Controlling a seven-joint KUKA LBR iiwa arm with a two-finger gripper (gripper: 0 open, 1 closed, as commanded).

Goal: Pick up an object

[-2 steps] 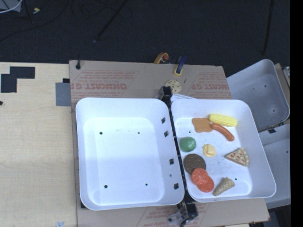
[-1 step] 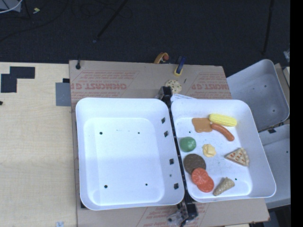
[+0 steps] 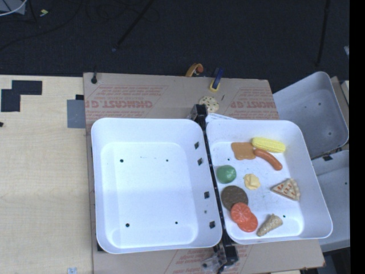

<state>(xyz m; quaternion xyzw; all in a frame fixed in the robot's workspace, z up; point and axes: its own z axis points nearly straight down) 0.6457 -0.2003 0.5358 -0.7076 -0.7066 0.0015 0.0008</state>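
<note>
Plainly, every candidate for picking lies in the right bin (image 3: 312,210), a shallow white plastic tray with rounded corners. Along its far side a yellow corn cob (image 3: 268,145) with a ribbed surface lies just above a smooth orange-red sausage (image 3: 268,159), the two close enough that I cannot tell if they touch. A flat orange-brown piece (image 3: 244,150) with an irregular outline sits just left of them. Nearer the divider is a glossy green ball (image 3: 226,173), with a small pale yellow lump (image 3: 251,181) beside it. Below the ball a dark brown disc (image 3: 234,197) overlaps a red tomato slice (image 3: 244,217) at its lower edge. A triangular pizza wedge (image 3: 287,189) lies towards the right wall, and a tan cone (image 3: 269,225) lies on its side by the near wall, right beside the tomato slice.

The left bin (image 3: 102,153) is the same white plastic (a few small dark holes dot its floor). Black clips (image 3: 206,195) join the two bins along their shared edge. Both rest on a brown cardboard sheet (image 3: 142,96) printed with reversed red lettering, itself on a pale wooden bench (image 3: 40,170). A speckled cookie (image 3: 209,104) lies on the cardboard just beyond the bins' far rims.
</note>
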